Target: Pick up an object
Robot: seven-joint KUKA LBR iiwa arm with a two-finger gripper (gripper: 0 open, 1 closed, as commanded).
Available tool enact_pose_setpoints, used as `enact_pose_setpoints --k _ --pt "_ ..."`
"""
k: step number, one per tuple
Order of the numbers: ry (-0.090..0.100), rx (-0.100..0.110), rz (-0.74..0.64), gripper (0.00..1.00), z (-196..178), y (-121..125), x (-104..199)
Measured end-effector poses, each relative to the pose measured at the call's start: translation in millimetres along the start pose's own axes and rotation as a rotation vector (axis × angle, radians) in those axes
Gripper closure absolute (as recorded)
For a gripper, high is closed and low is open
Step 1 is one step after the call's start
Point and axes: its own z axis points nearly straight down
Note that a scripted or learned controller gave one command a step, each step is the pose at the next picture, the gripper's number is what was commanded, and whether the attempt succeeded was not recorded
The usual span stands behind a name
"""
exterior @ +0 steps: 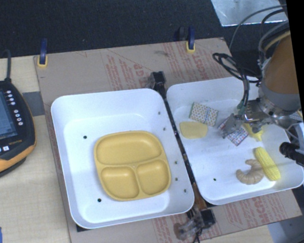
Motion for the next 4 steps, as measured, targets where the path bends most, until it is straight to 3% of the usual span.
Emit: enact_pose_setpoints --k 1,2,3,4 --pt "0.000 -0.006 0.002 0.00 -12.6 65.6 -57.9" --pt "-0.005 -0.017 -0.003 0.00 47.4 76.6 -36.1" --pt "-0.002 -0.009 -0.004 0.00 64.7 44.2 -3.4" --pt "-0.003 -0.002 -0.006 1.00 56.1 42.5 -4.7"
